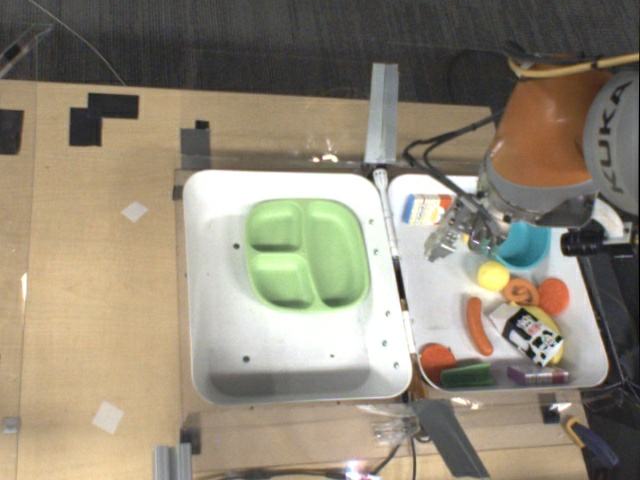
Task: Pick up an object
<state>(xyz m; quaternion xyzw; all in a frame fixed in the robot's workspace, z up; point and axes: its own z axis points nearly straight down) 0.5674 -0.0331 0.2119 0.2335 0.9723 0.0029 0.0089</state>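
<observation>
The fingers (441,245) of the gripper (455,236) point down over the right bin (430,308); whether they are apart or together cannot be told, and nothing shows between them. The grey arm with its orange band (545,138) enters from about 2 o'clock.

The right bin holds the loose objects. A small white box with red and blue print (424,209) lies at the bin's 11 o'clock, just beside the gripper. A teal cup (525,245) sits at 1 o'clock, partly under the wrist. Near the centre is a yellow ball (492,276), touching an orange ring (520,291), with an orange-red ball (554,295) at 3 o'clock. An orange sausage shape (479,326) lies toward 6 o'clock. A black, white and yellow carton (534,334) lies at 4 o'clock. Along the near wall sit a red piece (436,355), a green block (466,374) and a purple marker (537,375).

The left bin (215,298) holds a green divided plate (305,253) with three compartments, slightly toward 12 o'clock of centre.
</observation>
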